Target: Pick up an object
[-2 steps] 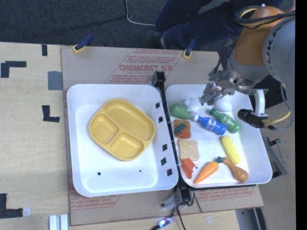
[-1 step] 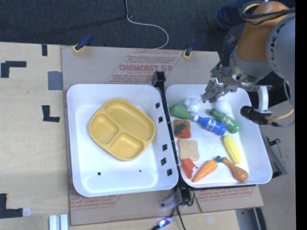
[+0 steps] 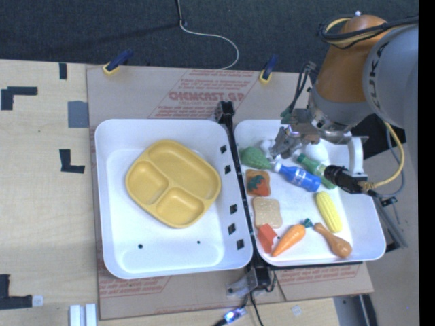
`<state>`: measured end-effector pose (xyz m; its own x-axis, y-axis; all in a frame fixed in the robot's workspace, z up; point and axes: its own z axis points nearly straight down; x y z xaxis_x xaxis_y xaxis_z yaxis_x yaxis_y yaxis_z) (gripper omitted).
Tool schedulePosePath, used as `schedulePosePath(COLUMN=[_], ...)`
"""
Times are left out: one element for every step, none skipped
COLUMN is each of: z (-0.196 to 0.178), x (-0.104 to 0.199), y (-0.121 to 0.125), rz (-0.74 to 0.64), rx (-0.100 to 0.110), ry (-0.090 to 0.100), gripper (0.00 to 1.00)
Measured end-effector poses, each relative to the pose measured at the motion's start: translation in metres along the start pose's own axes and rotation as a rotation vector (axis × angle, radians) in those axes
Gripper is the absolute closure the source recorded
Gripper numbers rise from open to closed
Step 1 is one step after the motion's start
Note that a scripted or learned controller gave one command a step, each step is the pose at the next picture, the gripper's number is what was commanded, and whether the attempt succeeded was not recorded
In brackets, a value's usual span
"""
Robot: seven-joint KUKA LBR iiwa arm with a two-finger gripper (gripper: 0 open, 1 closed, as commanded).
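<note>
My arm: I reach in from the right, grey with an orange band, over the far part of the right bin.
My gripper (image 3: 284,143): it hangs low above the far-left area of the right shallow white bin (image 3: 370,212), just beside the green leafy toy vegetable (image 3: 254,157) and the cap end of the blue plastic bottle (image 3: 299,176).
My jaws: I cannot tell whether they are spread or pressed together; nothing shows between them.
Right bin contents, far half: the green vegetable lies near the dividing wall; the blue bottle lies slantwise at the middle; a green bottle-shaped toy (image 3: 315,164) lies just behind it.
Right bin contents, near half: a small orange-and-green square piece (image 3: 257,182), a tan cracker-like slab (image 3: 268,212), a small red piece (image 3: 266,236), an orange toy carrot (image 3: 289,238), a yellow corn cob (image 3: 329,210) and a brown drumstick-shaped toy (image 3: 333,240).
Left bin (image 3: 112,182): a yellow three-compartment plastic tray (image 3: 172,182) rests tilted near its middle.
Bench: both bins sit on a brown cardboard sheet (image 3: 197,94).
</note>
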<state>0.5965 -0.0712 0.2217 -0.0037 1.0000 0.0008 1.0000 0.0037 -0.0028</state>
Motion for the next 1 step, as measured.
schedulePosePath(z=[0.0095], x=[0.0541], y=[-0.0194], rz=[-0.002], rx=[0.002], ry=[0.000], gripper=[1.00])
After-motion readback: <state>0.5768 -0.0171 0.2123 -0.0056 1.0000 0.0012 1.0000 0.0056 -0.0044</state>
